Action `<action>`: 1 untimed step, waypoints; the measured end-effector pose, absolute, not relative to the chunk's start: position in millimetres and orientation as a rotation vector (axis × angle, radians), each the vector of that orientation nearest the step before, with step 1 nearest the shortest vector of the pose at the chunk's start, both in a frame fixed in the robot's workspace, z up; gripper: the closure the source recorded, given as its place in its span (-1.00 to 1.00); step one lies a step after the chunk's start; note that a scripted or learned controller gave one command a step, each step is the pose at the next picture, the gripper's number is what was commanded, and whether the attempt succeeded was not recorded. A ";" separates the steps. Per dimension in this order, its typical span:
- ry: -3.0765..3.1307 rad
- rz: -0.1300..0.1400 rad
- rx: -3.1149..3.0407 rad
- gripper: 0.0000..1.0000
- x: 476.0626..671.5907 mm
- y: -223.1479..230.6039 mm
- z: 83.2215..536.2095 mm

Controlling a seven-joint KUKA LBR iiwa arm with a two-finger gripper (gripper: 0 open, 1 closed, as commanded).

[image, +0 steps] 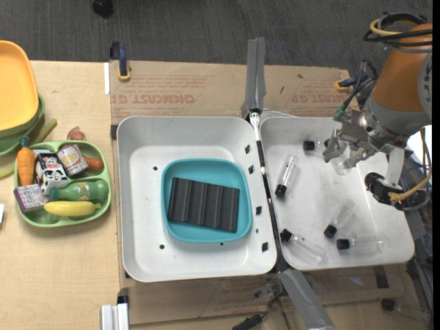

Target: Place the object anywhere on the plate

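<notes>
Glossy white plastic bins (137, 184), smooth teal plastic plate (172, 184), matt ribbed black block (204, 202), clear plastic vials (287, 172)

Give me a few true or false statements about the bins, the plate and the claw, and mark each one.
1. The teal plate sits in the left bin. True.
2. A dark ridged slab lies on the plate. True.
3. The clear vials lie on the plate. False: they are scattered in the right bin.
4. The claw is above the left bin. False: it is over the right bin.
5. A green tray of toy food sits left of the bins. True.
</notes>
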State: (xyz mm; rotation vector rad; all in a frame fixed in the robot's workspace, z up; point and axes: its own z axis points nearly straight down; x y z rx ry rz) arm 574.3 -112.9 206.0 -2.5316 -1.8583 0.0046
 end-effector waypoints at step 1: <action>-1.858 0.005 -2.532 -1.00 574.3 -112.9 206.0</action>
